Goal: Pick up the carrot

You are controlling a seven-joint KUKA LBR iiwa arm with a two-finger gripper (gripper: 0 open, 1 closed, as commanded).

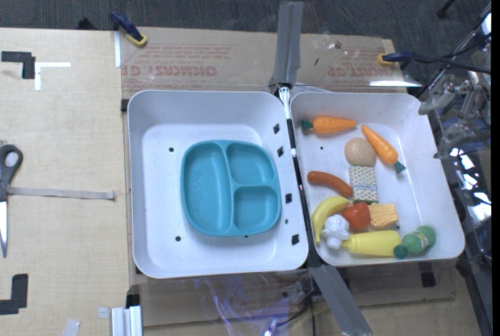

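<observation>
Two orange carrots with green tips lie in the right bin (428, 170). One carrot (332, 124) lies crosswise near the back wall. The other carrot (380, 145) lies slanted just right of it, next to a beige round piece (359, 151). My gripper (455, 106) hangs at the right edge of the view, over the bin's back right corner and apart from both carrots. Nothing is seen in its grasp.
The right bin also holds a sausage (330, 183), a banana (328, 211), a tomato (357, 216), a yellow piece (373, 244) and a green piece (416, 241). A teal divided plate (231, 187) sits in the left bin (141, 170). Scissors (8, 170) lie far left.
</observation>
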